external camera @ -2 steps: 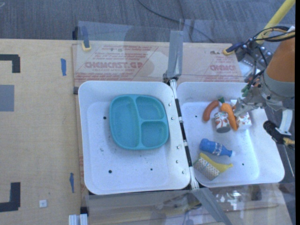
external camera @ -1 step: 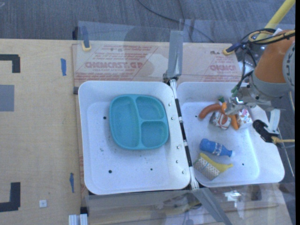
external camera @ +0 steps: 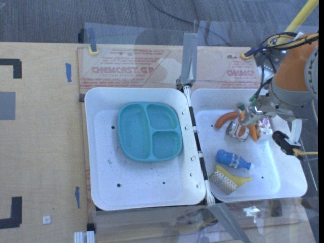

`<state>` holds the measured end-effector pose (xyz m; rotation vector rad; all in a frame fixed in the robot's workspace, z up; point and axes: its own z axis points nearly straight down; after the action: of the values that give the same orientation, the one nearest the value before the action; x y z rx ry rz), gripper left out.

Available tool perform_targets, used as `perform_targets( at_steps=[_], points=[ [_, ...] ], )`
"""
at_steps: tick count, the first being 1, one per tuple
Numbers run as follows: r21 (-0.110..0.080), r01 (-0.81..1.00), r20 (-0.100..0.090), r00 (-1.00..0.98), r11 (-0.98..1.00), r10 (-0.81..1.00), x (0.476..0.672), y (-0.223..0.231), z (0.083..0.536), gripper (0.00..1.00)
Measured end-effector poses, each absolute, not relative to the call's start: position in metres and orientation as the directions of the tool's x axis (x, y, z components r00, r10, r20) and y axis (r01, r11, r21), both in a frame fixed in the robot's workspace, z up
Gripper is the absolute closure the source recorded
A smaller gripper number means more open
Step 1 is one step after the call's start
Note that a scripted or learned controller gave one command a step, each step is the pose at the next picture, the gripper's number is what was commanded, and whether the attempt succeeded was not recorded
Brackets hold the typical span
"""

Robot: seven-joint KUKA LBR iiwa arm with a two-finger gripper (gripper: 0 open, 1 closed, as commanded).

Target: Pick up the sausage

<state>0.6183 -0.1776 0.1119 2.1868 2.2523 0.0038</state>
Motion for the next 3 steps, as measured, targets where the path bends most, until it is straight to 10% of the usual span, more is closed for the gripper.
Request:
perform_targets(
  at_steps=[1,2,3],
  points=[
    [0.007,0.966,-0.001,-0.258,0.258,0.966,0.605,-0.184,0.089,0.0],
    [0.014,0.967,-0.004,-0.256,0.256,0.967,0.607,-0.186,0.101,1.0],
    [0.003,0.997,-0.002,-0.076,0.076,0.997,0.629,-0.157,0.178,1.0]
  ],
)
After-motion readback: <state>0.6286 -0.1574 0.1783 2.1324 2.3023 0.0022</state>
